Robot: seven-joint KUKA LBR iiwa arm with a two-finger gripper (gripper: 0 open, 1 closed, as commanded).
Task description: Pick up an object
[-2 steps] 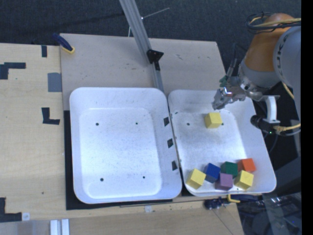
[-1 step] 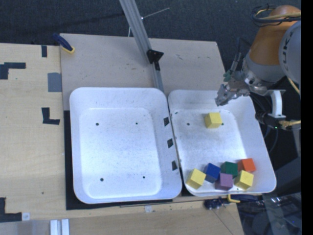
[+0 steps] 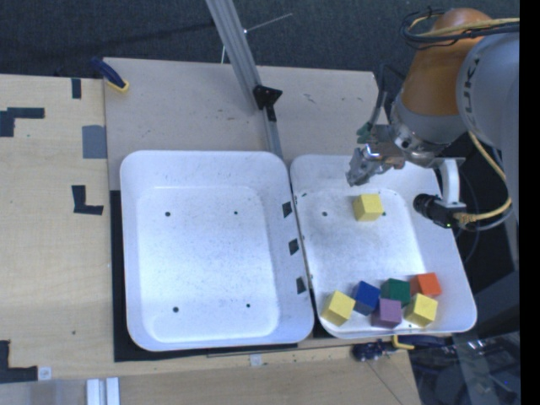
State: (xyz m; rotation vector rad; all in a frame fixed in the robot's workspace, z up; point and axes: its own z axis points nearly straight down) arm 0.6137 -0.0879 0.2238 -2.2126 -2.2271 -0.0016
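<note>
Claw perhaps empty, boxy yellow cube nearby

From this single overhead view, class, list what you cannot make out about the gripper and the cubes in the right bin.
1. Gripper: finger state unreadable in the camera view; too small and blurred against the right bin.
2. Green cube and purple cube: packed against neighbours, so hidden sides and exact contact are unclear.
3. Lone yellow cube: far faces hidden by the slanted view.
4. Arm: cut off by the right edge.
</note>
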